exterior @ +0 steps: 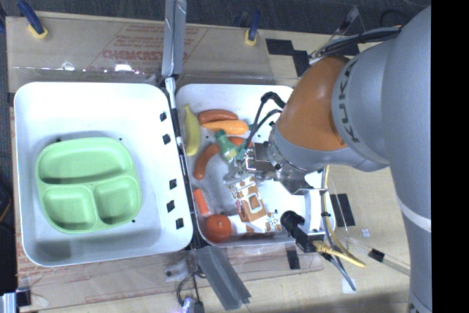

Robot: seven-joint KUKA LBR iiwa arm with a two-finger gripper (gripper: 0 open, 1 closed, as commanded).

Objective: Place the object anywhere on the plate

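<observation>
From above, the grey arm's hand [245, 157] hangs low over the right white bin [220, 93], among plastic toy foods (whether it grips anything, I cannot tell). A red tomato [217, 228] lies at the near edge. The green three-compartment plate [88, 184] sits in the left white bin [44, 102].
</observation>
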